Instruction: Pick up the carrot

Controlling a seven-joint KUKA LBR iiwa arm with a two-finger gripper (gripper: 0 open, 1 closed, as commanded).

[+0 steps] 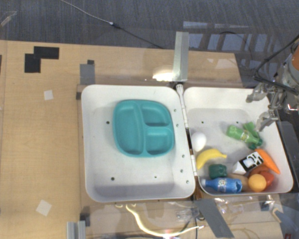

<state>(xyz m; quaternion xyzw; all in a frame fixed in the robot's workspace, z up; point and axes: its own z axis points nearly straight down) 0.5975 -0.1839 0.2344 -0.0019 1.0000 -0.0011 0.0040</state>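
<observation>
The carrot (pixel 267 160) lies by the right bin's (pixel 214 106) right wall, near its front corner. The gripper (pixel 267 103) hovers open and empty over the back-right corner. The carrot looks light, stiff and smooth; grip across its thick middle.

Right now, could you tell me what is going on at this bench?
A KUKA arm reaches in from the right, its gripper poised over the right bin's far right corner. It is after the carrot, which lies untouched by the right wall among a green toy, a banana, an egg, a blue bottle and an orange. The left bin holds a teal divided plate.
</observation>
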